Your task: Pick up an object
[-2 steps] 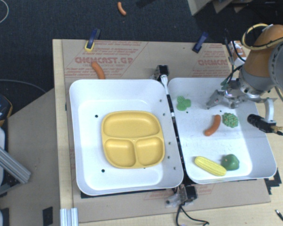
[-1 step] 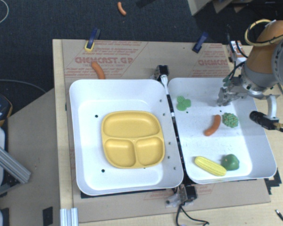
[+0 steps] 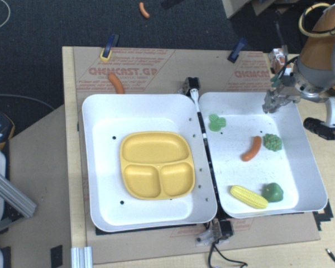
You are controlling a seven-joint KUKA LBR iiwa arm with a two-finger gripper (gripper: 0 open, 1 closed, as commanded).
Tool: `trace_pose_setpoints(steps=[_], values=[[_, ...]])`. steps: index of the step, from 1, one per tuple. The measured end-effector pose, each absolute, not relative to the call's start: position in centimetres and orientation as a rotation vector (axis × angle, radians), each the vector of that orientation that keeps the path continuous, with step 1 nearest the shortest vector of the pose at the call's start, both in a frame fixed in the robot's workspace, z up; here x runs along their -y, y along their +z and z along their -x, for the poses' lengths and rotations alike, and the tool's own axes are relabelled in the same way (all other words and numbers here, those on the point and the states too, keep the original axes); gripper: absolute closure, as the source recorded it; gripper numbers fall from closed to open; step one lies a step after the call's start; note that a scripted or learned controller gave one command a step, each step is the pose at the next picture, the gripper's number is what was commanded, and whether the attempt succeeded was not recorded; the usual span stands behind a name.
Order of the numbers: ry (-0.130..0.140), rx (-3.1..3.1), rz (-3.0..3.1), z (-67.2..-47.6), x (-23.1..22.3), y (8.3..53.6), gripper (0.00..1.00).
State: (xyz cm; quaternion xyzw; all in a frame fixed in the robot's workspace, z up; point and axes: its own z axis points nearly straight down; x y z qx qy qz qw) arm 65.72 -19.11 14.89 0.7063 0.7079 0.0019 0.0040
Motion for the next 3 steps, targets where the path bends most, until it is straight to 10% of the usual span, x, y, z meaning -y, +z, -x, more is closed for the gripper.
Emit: trace_pose_setpoints(steps=[2, 3], values=[[0.005, -2.219, -2.215, -66.8, 18.5, 22.7, 1.00], [-0.002, -2.229, -2.221, -63.3, 13.5, 22.1, 1.00]])
